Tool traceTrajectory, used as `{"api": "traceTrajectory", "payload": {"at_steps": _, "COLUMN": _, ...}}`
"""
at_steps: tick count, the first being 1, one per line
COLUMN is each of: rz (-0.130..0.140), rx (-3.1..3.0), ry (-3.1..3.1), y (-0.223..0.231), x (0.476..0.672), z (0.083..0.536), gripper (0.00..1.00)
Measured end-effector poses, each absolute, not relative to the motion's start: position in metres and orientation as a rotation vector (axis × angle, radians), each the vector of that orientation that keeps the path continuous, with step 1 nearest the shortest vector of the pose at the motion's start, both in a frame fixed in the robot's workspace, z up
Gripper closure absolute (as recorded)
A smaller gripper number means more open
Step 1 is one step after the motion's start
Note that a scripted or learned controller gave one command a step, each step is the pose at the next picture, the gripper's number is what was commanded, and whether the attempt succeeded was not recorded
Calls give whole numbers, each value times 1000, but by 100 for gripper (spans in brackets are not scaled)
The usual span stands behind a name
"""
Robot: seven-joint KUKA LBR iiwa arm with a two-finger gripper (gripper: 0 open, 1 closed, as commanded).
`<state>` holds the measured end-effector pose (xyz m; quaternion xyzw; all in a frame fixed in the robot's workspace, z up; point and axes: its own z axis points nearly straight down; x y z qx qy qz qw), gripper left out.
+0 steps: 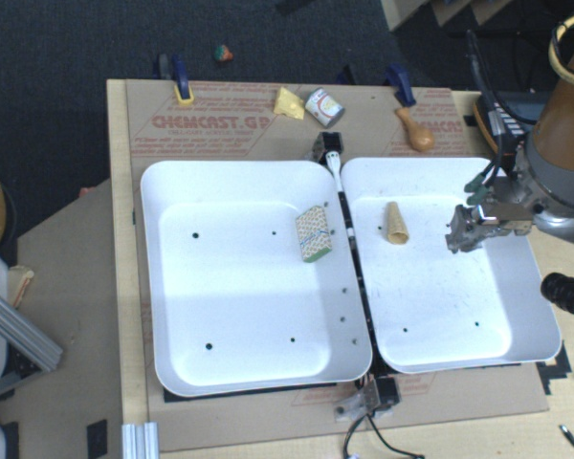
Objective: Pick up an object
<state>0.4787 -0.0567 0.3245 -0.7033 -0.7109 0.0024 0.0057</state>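
Can't tell finger state; gripper (462, 235), dark metal w/ grey housing, is hanging over right bin (517, 347) near its right side, nothing visibly btwn fingers; tan cone-shaped object (395, 223) is lying well apart to its left on smooth white plastic; patterned, boxy block (314, 232) is sitting in left bin (172, 352) beside the divider.

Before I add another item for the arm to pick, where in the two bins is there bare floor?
The left bin is bare from its left wall across to the patterned block near the divider, and all along its near half. In the right bin, the near half is bare. Its far half is crowded: the cone left, the claw right.
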Motion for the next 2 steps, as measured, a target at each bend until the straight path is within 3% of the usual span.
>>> {"api": "traceTrajectory", "payload": {"at_steps": 1, "rz": 6, "rx": -2231, "ry": -2209, "y": -152, "x": 478, "z": 303, "gripper": 100}}
{"api": "traceTrajectory", "payload": {"at_steps": 2, "rz": -21, "rx": -2230, "ry": -2240, "y": -119, "x": 481, "z": 485, "gripper": 100}}
